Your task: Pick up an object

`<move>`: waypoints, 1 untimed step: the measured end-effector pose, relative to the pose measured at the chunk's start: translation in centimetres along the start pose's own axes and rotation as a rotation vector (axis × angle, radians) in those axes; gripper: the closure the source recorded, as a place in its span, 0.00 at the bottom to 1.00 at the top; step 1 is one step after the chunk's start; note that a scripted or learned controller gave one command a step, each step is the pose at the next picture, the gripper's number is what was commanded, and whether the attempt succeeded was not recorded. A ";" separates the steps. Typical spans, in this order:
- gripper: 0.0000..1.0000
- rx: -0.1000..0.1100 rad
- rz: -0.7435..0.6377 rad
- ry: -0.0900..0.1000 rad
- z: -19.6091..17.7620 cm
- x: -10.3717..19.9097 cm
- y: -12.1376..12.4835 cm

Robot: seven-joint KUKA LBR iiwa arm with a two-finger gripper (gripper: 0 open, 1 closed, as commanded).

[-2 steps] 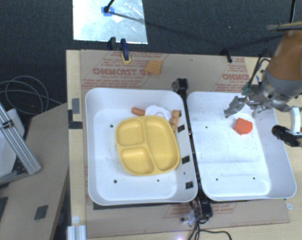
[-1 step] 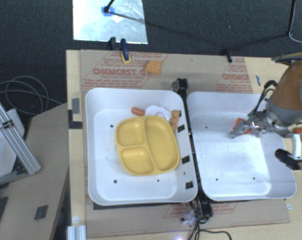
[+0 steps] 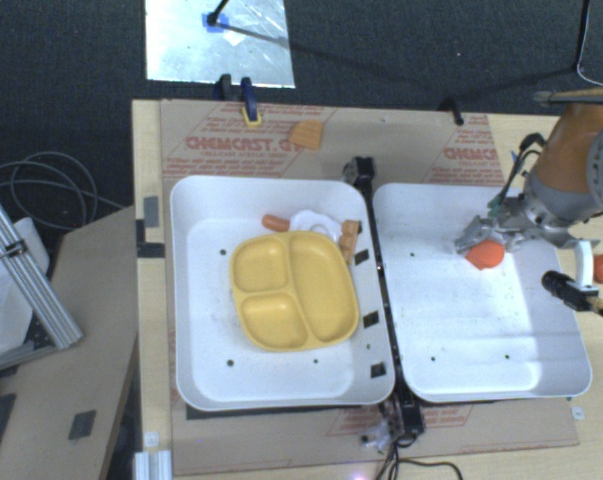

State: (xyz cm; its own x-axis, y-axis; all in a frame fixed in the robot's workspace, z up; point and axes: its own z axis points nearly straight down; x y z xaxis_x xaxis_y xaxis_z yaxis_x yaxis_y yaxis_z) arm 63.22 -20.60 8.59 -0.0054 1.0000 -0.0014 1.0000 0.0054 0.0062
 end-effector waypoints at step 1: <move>1.00 -0.002 0.000 0.000 -1.1 0.0 0.0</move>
State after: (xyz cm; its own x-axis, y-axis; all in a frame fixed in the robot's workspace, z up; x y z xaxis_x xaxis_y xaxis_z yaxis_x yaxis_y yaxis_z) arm 63.21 -20.62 9.71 -0.0056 1.0000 -0.0017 1.0000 0.0056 0.0080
